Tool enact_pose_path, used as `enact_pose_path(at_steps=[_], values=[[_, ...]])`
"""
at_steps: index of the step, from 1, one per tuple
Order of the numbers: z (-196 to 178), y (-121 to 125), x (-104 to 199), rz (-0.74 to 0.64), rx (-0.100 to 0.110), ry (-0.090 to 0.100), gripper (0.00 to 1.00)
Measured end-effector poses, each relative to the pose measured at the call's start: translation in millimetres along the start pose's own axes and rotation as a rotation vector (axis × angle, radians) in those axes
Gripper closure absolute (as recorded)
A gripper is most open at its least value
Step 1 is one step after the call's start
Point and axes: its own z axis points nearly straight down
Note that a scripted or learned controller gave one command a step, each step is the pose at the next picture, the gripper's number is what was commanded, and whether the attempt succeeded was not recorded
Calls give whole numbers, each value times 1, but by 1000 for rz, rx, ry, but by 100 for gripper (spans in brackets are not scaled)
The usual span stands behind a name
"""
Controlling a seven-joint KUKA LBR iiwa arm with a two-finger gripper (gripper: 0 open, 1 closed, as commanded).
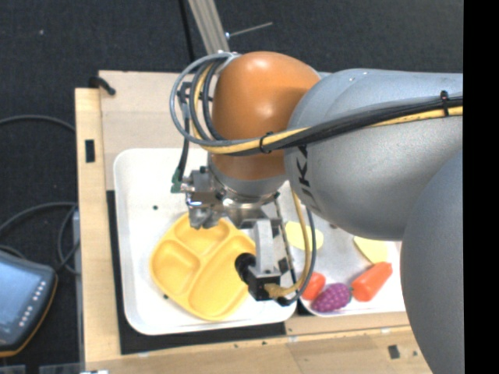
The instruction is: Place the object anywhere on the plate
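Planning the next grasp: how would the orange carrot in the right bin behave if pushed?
The carrot looks rounded and tapered, so it would probably roll in a curve. Its smooth surface suggests a light plastic toy, possibly slippery.

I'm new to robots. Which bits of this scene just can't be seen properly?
In the camera view:
- Plate: its upper right rim lies under the arm.
- Right bin: mostly covered by the arm.
- Pale yellow piece: half under the arm, so its shape is unclear.
- Red thing: partly hidden, too small to name.
- Whether the arm carries anything: its own bulk blocks the view.
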Motion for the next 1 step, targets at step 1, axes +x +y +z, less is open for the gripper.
enact_pose_path(at_steps=[1], values=[[5,0,0,2,6,-3,0]])
